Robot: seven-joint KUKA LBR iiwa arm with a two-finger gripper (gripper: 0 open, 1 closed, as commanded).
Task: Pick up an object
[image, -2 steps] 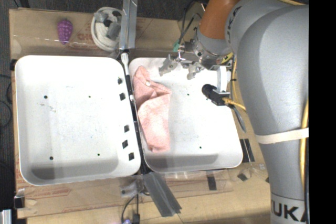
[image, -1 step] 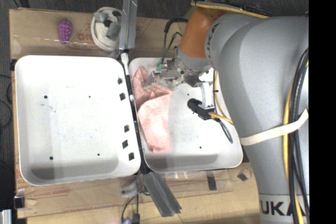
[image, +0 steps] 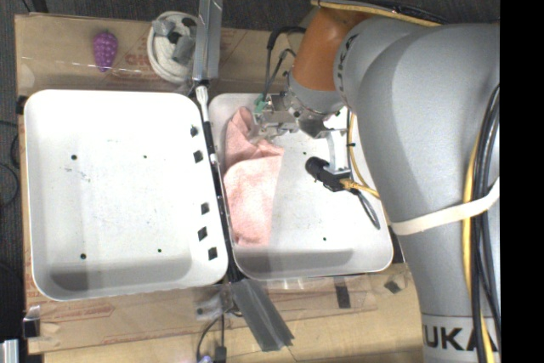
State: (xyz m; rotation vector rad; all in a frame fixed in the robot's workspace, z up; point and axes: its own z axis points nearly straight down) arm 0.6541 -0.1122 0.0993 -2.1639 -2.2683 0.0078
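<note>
A pink cloth lies along the left side of the right bin, reaching from near the front up to the back left corner. Its top end is bunched up and looks slightly raised. My gripper is at that bunched top end, touching it or just above it, and the arm comes in from the right over the bin's back edge. The metal parts of the gripper blur into the cloth there.
The left bin stands beside the right one, with a row of black clips on the wall between them. On the bench behind the left bin are a purple grape-like toy and a white coiled cable.
</note>
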